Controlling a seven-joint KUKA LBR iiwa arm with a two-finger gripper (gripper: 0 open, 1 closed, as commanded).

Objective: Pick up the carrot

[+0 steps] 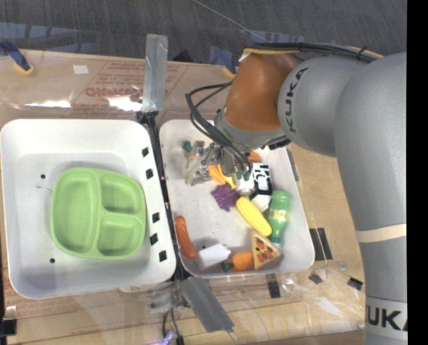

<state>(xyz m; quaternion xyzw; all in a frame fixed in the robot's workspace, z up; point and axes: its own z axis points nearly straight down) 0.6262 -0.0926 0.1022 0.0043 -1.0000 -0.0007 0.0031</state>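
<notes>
The carrot point(241, 260) is a short orange piece with a green end. It lies along the front wall of the right bin point(172, 192), between a white block point(214, 254) and a pizza slice point(266, 251). My gripper point(214, 165) hangs low over the back half of that bin, under the orange wrist band. It is well behind the carrot, just above a small yellow-orange piece point(218, 175) and a purple toy point(225, 197). The wrist hides the items directly beneath it.
Also in the right bin are a yellow corn cob point(253, 215), a green bottle point(278, 214), a black-and-white item point(261, 179) and a red-orange sausage point(184, 236) by the left wall. The left bin point(20, 157) holds a green divided plate point(98, 211).
</notes>
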